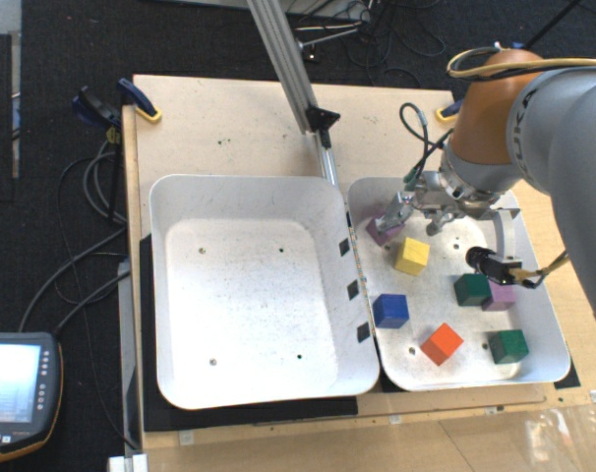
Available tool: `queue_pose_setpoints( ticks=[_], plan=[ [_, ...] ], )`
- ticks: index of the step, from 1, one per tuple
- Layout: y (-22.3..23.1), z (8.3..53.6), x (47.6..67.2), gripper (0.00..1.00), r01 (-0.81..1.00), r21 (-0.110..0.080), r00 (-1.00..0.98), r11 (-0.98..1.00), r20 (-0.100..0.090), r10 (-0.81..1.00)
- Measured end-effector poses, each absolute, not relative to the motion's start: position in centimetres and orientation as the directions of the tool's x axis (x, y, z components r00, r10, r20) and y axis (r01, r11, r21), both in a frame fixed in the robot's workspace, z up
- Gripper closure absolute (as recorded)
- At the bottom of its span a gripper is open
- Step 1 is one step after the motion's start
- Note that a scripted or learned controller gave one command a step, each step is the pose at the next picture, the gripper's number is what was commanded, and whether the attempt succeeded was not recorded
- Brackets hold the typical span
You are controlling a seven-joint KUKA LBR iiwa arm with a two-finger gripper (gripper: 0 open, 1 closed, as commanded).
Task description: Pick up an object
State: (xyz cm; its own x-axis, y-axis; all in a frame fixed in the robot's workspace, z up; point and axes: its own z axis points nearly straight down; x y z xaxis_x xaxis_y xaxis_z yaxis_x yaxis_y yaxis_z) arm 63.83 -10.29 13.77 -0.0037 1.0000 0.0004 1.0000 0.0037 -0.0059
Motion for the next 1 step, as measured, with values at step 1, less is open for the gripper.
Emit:
queue_pose_setpoints(
  ticks=[1],
  plan=[
    [-10.22,9.22,63.74,0.00,1.000,-0.005,-0.001,0.001,0.000,1.000]
  ],
)
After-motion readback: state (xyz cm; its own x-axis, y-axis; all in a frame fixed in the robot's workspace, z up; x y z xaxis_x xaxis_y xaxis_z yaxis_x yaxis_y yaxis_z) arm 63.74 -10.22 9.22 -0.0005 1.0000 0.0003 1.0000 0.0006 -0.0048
